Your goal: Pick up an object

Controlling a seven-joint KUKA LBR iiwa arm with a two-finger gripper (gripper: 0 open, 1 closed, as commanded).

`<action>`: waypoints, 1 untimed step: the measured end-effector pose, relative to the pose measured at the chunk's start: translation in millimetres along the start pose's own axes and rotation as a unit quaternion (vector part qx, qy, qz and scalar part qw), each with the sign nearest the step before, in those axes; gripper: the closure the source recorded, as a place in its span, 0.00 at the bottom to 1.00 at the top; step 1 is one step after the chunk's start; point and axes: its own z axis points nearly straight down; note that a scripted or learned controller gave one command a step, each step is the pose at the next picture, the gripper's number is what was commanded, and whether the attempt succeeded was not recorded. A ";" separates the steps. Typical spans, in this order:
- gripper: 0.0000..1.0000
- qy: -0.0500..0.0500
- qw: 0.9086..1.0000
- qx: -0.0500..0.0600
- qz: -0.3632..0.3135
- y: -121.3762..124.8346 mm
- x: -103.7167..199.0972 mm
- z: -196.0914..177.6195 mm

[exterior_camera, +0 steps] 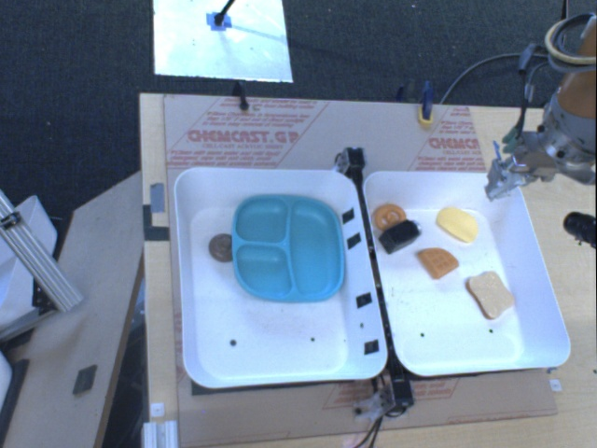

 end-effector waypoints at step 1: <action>1.00 0.001 1.000 0.001 0.000 -22.3 56.6 7.2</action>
